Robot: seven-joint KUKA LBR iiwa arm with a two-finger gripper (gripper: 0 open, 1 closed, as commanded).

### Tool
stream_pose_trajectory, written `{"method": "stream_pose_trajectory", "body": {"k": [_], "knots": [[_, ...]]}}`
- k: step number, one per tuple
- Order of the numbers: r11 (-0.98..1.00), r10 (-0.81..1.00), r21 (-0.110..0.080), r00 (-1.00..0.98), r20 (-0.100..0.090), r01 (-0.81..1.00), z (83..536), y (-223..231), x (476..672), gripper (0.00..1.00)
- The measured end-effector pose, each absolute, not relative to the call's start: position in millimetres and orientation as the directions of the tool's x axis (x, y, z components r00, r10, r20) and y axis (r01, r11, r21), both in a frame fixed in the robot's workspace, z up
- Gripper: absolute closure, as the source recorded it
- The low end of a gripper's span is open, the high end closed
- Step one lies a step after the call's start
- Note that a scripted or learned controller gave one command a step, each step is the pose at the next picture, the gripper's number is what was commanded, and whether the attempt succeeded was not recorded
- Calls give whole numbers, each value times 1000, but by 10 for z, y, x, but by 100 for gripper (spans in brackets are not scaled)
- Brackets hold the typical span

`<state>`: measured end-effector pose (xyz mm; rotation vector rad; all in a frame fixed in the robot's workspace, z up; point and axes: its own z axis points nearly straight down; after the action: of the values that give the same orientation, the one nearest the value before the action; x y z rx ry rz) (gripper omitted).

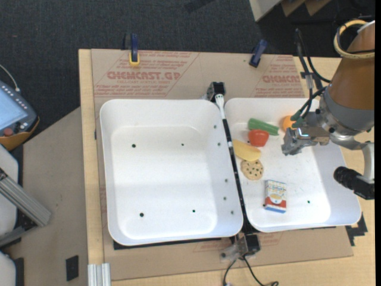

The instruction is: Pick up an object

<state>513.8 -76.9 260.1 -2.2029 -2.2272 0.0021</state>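
The right bin (315, 216) holds several small items. A green piece (262, 125) lies near its far side, with a red piece (258, 137) just below it. A yellow piece (246, 151) and a round cookie (252, 170) sit close to the divider. A small white, blue and red carton (275, 195) lies nearer the front. An orange item (287, 122) peeks out beside the wrist. My gripper (293, 143) hangs over the right bin, right of the red piece and above the bin floor. Nothing shows between its fingers.
The left bin (119, 121) stands beside the right one, joined by a black divider rail (229, 154). Clamps sit on the cardboard bench at the back (134, 49) (258, 52). A black fitting (354, 180) juts in at the right edge.
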Motion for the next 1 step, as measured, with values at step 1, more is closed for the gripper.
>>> {"method": "stream_pose_trajectory", "body": {"k": [1], "knots": [[8,1000,-1,-8,3,1000,2911,-81,4783,100]]}}
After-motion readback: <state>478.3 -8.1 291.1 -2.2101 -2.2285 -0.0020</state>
